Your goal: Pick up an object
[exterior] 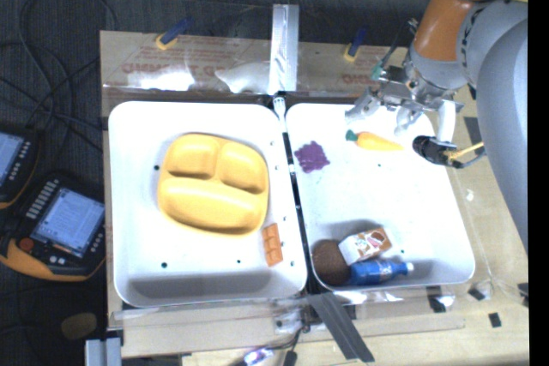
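Camera view: the tool [401,109] is hanging over the far edge of the right bin [446,214], just above and to the right of the carrot [376,141]. Whether it is open or closed cannot be told from here, and nothing is showing in its grasp, so the pick-up is judged as not yet done; the descent, the closing and the lift are all remaining.

Taking the right bin as landmark: the carrot is lying at its far side, a small orange tapered toy with a green tip, smooth and probably hard plastic. The purple piece [312,156] is sitting at the far left of the bin floor, near the dividing wall, flat and ragged-edged, possibly soft. At the near wall three things are crowding together: a brown ball [328,260], matte and round; a small carton [364,245], white with printed faces and boxy; and a blue bottle [376,272] lying on its side, glossy with a white cap.

Left of the right bin, the left bin [137,270] is carrying a yellow tray [213,183], a smooth moulded piece with three shallow compartments, and a small orange block [272,244] with ridged segments near the shared wall. Both bins are looking like thin, glossy white plastic resting on the surface [129,56].
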Motion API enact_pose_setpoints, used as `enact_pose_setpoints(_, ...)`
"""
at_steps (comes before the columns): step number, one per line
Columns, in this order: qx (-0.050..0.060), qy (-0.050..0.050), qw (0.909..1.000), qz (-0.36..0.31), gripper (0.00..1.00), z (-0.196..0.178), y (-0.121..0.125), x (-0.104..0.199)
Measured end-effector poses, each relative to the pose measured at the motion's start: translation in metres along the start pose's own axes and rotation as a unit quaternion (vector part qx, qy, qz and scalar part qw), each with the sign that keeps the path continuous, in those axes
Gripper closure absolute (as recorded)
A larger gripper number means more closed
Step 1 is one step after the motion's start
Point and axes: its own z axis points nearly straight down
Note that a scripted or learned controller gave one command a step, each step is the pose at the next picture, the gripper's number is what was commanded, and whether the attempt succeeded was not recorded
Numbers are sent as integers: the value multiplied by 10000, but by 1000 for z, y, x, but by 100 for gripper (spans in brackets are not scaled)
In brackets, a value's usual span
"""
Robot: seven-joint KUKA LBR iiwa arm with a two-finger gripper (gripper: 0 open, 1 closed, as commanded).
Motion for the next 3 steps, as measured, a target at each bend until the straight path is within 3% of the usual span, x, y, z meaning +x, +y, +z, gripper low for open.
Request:
enact_pose_setpoints(1, -110, -35, 9993, -369, 0, 61, 8, -2)
enact_pose_setpoints(2, -108, -36, 9993, -369, 0, 61, 8, -2)
enact_pose_setpoints(3, -27, -28, 9915, -1304, 0, 83, 8, -21)
